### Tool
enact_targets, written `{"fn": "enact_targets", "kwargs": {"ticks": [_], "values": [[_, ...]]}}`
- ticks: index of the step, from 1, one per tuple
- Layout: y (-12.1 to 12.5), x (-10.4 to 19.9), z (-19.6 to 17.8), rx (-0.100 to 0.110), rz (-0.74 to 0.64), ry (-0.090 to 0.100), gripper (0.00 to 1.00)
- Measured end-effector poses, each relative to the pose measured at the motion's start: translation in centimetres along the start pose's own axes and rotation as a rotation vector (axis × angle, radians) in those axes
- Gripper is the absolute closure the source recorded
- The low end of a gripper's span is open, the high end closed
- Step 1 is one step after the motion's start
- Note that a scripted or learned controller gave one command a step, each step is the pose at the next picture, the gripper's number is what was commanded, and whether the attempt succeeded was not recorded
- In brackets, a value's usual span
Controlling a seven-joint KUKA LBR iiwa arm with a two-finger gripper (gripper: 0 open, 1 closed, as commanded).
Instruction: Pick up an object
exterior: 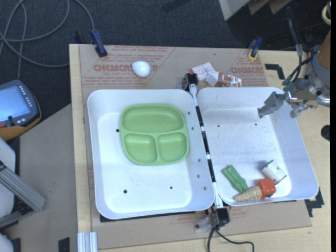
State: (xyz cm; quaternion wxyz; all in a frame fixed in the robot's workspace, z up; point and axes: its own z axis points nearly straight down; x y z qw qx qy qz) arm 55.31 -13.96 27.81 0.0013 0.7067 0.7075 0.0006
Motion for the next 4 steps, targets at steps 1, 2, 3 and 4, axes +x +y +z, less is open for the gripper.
{"fn": "enact_targets", "kwargs": {"ticks": [1,2,3,4], "values": [[-4.9,3.4,8.0,0.005,0.001,0.002,0.00],[-7.5,4.8,19.3,0.003,0.001,0.001,0.00],[-7.4,4.8,18.4,0.002,0.002,0.001,1.00],[-2.6,10.7,9.3,0.002,0.000,0.002,1.00]]}}
